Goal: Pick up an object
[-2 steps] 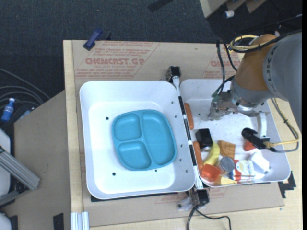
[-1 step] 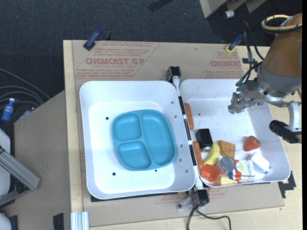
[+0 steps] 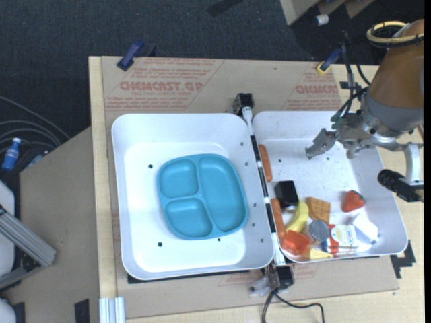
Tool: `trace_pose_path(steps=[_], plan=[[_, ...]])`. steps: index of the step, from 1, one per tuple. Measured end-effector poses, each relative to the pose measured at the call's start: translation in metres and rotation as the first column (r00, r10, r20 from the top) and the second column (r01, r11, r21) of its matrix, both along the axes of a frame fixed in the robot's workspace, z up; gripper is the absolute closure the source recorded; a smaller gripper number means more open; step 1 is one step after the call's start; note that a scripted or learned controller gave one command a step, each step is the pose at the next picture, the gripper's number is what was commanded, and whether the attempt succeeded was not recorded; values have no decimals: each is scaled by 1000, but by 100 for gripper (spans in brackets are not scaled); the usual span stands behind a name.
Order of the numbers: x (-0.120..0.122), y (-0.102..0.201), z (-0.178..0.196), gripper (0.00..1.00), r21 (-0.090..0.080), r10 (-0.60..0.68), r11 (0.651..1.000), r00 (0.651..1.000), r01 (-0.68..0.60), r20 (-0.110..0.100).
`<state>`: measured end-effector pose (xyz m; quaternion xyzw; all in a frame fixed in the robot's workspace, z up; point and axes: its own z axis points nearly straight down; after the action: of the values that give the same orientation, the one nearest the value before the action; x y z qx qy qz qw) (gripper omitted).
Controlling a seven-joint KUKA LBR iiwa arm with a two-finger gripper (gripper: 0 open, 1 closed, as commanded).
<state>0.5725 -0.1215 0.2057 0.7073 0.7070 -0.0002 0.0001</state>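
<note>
- We see the gripper (image 3: pixel 335 144) over the upper part of the right bin (image 3: pixel 296 123), with two grey fingers spread apart, one toward the left (image 3: pixel 318 147) and one toward the right (image 3: pixel 355 147), and nothing between them.
- The arm (image 3: pixel 397 73) comes in from the right, its orange band above the wrist, over the bin's upper right corner.
- Below the gripper we find a stretch of bare, speckled bin floor; this is the most open room in the right bin.
- The objects crowd the bin's lower half and left wall, well apart from the gripper.
- An orange hot dog (image 3: pixel 265 163) lies along the left wall, its long axis running up and down the view, nearly parallel to that wall.
- A black block (image 3: pixel 286 193) sits just below it, tilted slightly.
- A yellow banana (image 3: pixel 297 215) lies with its long axis slanting from upper right to lower left, beside a tan cracker (image 3: pixel 319 209).
- A red strawberry (image 3: pixel 353 200) sits by itself toward the right wall, its tip pointing roughly down and left.
- Along the lower edge we see a packed cluster: an orange cup (image 3: pixel 294 242), a grey disc (image 3: pixel 318 231), and a white carton (image 3: pixel 347 235); they touch one another and leave little room.
- The left bin (image 3: pixel 135 180) holds a blue divided plate (image 3: pixel 201 195) near its centre, with free white floor all around it.
</note>
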Motion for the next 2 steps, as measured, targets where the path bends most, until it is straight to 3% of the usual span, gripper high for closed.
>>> trace_pose_path(steps=[1,2], plan=[[0,0,-121,0,1,-1,1000,1000,1,-1],[-89,-30,-122,0,0,-1,1000,1000,1,-2]])
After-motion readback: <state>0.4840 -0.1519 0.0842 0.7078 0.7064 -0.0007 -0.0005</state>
